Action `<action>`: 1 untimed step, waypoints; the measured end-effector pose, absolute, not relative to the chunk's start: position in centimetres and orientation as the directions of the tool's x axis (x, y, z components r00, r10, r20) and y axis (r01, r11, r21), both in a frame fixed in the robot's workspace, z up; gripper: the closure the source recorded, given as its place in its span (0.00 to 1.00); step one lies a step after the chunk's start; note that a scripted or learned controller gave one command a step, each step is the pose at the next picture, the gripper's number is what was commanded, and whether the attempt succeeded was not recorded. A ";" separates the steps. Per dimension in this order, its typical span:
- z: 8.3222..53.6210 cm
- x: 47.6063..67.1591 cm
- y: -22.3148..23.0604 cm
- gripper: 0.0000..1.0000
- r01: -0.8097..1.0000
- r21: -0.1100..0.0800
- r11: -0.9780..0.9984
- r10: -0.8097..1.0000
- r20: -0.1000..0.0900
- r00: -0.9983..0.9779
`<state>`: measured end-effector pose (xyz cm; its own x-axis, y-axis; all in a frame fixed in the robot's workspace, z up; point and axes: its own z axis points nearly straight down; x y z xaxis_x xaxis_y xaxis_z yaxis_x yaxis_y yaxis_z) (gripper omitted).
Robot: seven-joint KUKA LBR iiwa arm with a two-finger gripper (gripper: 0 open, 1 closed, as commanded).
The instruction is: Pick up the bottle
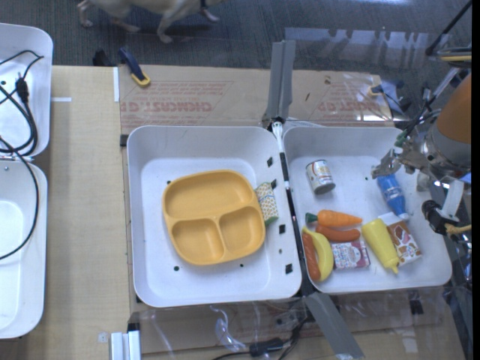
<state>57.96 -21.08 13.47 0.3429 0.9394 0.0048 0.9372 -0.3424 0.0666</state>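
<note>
The left bin (142,201) holds a yellow divided plate (214,216), and a small patterned packet (266,202) lies just beside the plate's right edge, near the wall between the bins. In the right bin (345,145) a small can (320,177) lies on its side toward the back, a carrot (339,218) and a banana (322,252) lie near the front, and further right are a yellow mustard bottle (381,246) and a small carton (403,242). The blue bottle (391,191) lies on the bin floor (tilted, its cap toward the back), directly under the gripper (409,163), which comes from the right edge; I cannot tell how wide the gripper stands, and the bottle seems to rest on the floor, not lifted
</note>
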 end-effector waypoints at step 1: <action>13.5 58.1 -21.0 0.00 0.917 0.071 -0.391 0.920 0.010 0.392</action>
<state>58.13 -20.99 13.51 0.3917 0.9201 0.0097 0.9175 -0.3913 0.0712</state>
